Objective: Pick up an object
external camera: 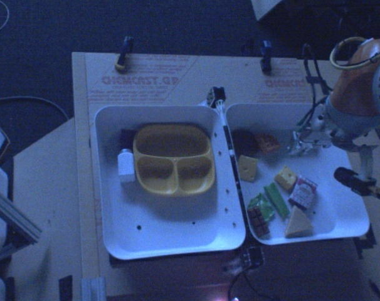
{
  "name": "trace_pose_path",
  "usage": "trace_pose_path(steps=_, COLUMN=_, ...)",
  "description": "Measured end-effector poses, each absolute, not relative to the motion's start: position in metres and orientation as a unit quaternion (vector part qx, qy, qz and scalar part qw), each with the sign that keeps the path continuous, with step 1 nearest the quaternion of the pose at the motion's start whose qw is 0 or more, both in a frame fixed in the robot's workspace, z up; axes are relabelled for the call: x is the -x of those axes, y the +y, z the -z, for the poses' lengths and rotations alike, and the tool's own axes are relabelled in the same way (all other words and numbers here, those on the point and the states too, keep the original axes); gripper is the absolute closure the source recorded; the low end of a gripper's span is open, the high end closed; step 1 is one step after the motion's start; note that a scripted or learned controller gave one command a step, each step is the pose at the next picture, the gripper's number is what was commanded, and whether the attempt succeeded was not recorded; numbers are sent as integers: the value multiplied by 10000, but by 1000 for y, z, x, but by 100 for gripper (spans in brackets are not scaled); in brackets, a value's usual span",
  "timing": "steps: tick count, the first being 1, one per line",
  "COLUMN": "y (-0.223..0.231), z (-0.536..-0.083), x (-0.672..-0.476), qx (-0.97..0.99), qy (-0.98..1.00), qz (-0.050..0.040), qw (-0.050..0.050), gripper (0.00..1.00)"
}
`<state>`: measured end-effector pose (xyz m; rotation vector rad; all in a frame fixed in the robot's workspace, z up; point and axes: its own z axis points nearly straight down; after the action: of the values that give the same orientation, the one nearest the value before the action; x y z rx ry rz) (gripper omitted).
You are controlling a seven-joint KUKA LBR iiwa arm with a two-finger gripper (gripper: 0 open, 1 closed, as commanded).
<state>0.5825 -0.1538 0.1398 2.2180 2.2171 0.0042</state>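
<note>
Orange-brown block (268, 143) sits upper-left in right bin (350, 221), nearest the gripper (301, 144) at frame centre-right; grip state: can't tell, too dark. Best bet: drop straight down, centred on it. Cheese cube (248, 167) just below-left, bin divider near. Yellow tray (173, 158) & white bottle (126, 166) in left bin (171, 237), well apart.

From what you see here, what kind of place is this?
Probably a robotics lab bench for pick-up trials. Two white bins sit side by side on a clamped board; a yellow divided plate lies in one, toy food pieces in the other, and the gripper hangs over them.
</note>
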Motion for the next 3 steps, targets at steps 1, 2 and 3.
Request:
trace_pose_path(steps=1, y=-156, z=-184, x=-588, qx=-7069, qy=7073, qz=-16, qw=34, gripper=100)
trace_pose_path(steps=2, y=-156, z=-228, x=-589, qx=-7067, qy=7075, qz=-18, qw=36, gripper=100)
trace_pose_path(steps=3, y=-107, z=-226, x=-550, qx=-7059, qy=7083, qz=5, qw=-26, gripper=100)
